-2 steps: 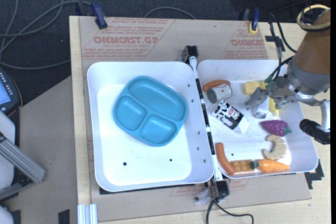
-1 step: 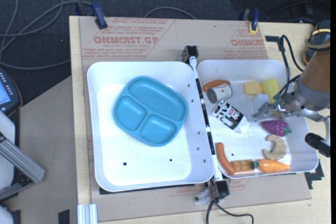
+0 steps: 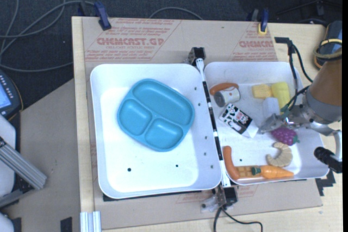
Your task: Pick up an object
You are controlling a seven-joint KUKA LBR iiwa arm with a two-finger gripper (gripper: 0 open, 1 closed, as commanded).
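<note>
Carrot (image 3: 276,173) first, since it lies nearest me: an orange toy carrot along the near wall of the right bin (image 3: 239,69), with a red-orange L-shaped piece (image 3: 232,164) just to its left, its short leg running up the bin's left side. Just above the carrot I see a tan crescent-shaped piece (image 3: 280,155), and above that a purple bunch of grapes (image 3: 285,135).

My gripper (image 3: 273,121) sits low over the middle of that bin, reaching in from the right, directly above the grapes and close to them. From this angle I cannot tell whether the fingers are apart or together, and I see nothing clearly held between them. The grey wrist and the orange band (image 3: 329,83) rise behind it toward the right edge.

Left of the gripper lies a black-and-white patterned block (image 3: 235,117), tilted. Farther back I make out a small grey cylinder (image 3: 220,98) touching an orange curved piece (image 3: 223,87), and along the far side a pale yellow block (image 3: 261,91) just beside a brighter yellow-green one (image 3: 280,93).

Over in the left bin (image 3: 103,138) a blue divided plate (image 3: 156,114) with three compartments lies toward the far half, set at a slant.

Both bins rest on a brown board (image 3: 136,38) printed with red lettering, held at its far edge by two blue clamps (image 3: 101,14).
</note>
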